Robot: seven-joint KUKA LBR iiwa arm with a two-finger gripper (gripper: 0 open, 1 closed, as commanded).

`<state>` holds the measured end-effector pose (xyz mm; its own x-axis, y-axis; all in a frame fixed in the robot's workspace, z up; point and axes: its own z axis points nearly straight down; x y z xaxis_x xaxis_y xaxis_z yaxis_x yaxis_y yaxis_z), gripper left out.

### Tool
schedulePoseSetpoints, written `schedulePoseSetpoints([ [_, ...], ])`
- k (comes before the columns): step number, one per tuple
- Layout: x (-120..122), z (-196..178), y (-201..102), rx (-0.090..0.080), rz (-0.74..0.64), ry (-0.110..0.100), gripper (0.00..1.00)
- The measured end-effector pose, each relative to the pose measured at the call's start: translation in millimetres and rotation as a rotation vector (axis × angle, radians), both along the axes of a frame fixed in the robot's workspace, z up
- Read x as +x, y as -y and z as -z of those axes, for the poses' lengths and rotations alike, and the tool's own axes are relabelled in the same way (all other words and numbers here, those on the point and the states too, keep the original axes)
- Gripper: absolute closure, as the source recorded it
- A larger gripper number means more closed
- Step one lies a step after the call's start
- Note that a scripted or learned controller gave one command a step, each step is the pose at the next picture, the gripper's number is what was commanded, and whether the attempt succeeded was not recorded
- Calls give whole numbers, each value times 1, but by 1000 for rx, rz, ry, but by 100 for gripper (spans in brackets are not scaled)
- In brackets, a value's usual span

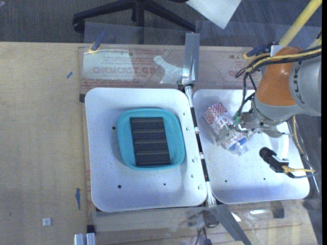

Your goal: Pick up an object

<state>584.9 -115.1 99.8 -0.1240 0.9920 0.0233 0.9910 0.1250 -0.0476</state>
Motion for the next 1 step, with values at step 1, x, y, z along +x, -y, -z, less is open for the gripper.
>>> schedulePoseSetpoints([
  [1,8,-85,-46,-16,-90,54,100],
])
